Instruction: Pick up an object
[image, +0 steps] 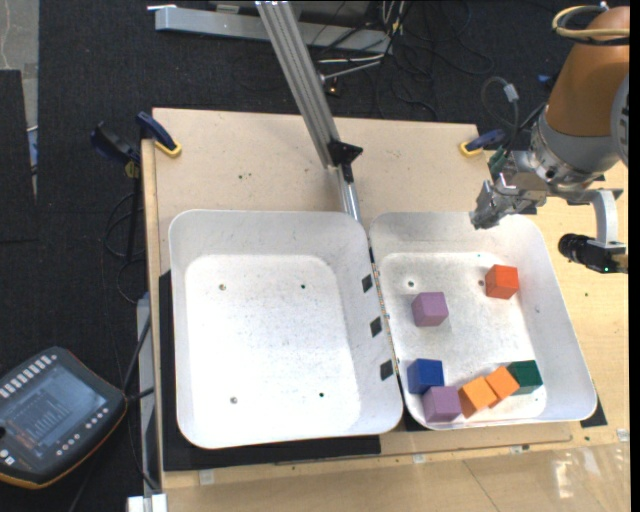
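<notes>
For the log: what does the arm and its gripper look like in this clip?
The arm has an orange band over a grey wrist section. Dark cables loop along its left side, one ending in a pale plug. The gripper is grey metal, small and blocky. A white bracket with a black part sticks out below the wrist on the right.

The scene is evenly and brightly lit from above, so the pale surface (260, 160) and the two white bins (200, 240) read clearly with no harsh glare, though the bin floors are near washed out and show only faint speckle. Shadows are soft and short: a thin dark edge under the blocks (430, 309) and along the bin rims. Focus is fairly sharp across the middle, the picture a little grainy, while the gripper (492, 212) looks slightly smeared and the dark floor beyond the bench loses detail.
</notes>
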